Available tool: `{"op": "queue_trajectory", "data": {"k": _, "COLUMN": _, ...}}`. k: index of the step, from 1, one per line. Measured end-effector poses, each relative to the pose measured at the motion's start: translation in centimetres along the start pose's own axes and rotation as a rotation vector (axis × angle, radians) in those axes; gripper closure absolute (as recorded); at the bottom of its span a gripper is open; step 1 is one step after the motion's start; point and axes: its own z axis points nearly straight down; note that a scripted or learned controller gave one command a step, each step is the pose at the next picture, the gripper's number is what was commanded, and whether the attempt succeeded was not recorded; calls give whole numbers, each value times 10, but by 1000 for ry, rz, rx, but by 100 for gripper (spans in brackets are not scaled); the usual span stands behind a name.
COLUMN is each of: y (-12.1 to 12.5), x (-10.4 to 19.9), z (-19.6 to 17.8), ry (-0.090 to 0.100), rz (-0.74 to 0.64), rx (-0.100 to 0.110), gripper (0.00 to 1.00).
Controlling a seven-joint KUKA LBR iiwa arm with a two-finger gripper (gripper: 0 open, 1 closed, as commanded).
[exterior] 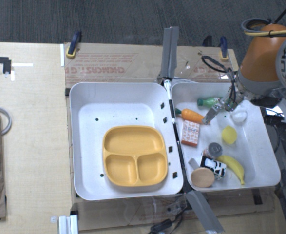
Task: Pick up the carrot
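Note:
The carrot is orange with a green end and lies in the right bin near its upper left wall. My gripper hangs low just right of the carrot, its fingers pointing down-left toward it, not touching. A green bottle lies just above the gripper.
The right bin also holds a red-and-white box, a yellow lemon, a banana, a small can, a black-and-white toy and a tan bowl. A yellow divided plate sits in the left bin.

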Motion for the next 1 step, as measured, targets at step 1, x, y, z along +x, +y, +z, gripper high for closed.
{"op": "queue_trajectory", "data": {"k": 1, "y": 47, "x": 54, "z": -53, "ry": -2, "rz": 47, "rx": -1, "gripper": 0}}
